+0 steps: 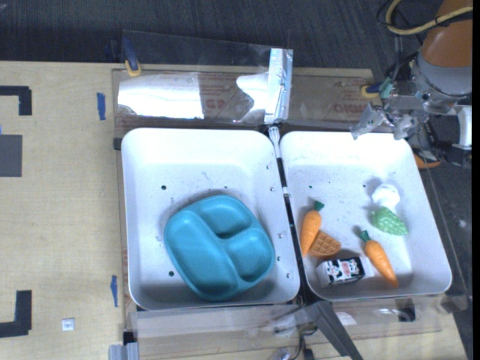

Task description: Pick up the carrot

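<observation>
Nearest the camera, blue divided plate in left bin, far left and below the fingers. Right bin sits just below the fingers, which hover over its top edge by the desk; can't tell if they are spread or pressed together. Two carrots: one lower right, one lower left touching a waffle piece. Black-white carton, green item, white item lie below.
</observation>
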Robot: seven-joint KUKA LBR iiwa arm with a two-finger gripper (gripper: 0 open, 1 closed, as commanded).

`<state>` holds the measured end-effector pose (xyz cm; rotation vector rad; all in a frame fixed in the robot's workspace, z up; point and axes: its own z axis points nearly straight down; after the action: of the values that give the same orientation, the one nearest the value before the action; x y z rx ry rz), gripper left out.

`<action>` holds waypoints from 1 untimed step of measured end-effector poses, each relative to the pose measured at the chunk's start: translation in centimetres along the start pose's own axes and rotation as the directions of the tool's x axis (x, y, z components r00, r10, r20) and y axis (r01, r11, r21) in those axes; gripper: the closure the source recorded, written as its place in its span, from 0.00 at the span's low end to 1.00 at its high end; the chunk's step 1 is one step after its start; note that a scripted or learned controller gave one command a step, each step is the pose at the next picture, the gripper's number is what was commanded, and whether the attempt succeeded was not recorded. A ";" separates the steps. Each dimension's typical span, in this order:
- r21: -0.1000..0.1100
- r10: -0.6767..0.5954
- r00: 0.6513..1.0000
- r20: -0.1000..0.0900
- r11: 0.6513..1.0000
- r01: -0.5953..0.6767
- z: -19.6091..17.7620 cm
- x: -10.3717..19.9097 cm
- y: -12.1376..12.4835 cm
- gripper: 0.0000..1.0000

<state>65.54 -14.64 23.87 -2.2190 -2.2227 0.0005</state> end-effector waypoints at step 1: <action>0.003 0.016 1.000 0.000 1.000 -0.016 6.5 1.8 -5.7 0.00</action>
<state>59.86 -12.81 17.42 -2.2358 -2.2030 0.0043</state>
